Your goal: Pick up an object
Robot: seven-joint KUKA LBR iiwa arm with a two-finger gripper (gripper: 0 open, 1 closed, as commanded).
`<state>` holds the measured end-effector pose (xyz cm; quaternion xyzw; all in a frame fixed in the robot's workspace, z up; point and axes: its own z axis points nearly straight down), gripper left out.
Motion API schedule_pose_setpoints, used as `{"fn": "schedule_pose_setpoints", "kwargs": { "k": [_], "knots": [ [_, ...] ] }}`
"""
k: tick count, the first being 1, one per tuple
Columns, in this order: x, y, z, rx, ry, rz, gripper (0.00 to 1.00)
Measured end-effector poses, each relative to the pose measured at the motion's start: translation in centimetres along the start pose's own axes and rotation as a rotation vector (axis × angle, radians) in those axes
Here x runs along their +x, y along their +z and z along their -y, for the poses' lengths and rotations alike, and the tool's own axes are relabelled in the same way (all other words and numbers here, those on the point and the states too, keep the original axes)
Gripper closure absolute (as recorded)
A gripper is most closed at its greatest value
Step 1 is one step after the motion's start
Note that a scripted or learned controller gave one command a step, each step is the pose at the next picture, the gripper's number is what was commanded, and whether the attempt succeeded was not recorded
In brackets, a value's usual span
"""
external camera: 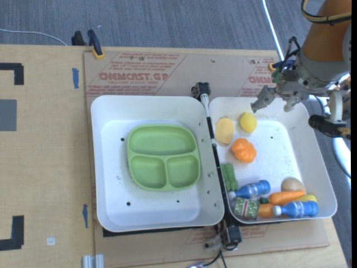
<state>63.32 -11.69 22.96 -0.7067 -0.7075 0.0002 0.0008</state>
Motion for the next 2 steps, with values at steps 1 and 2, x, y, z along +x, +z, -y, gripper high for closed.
{"fn": "schedule_pose_setpoints", "kwargs": {
  "k": [1,2],
  "knots": [
    [0.8,11.2,2.1,0.0,0.001,0.0,0.0],
    [2.3,14.3,10.4,-0.003,0.001,0.0,0.0]
  ]
}}
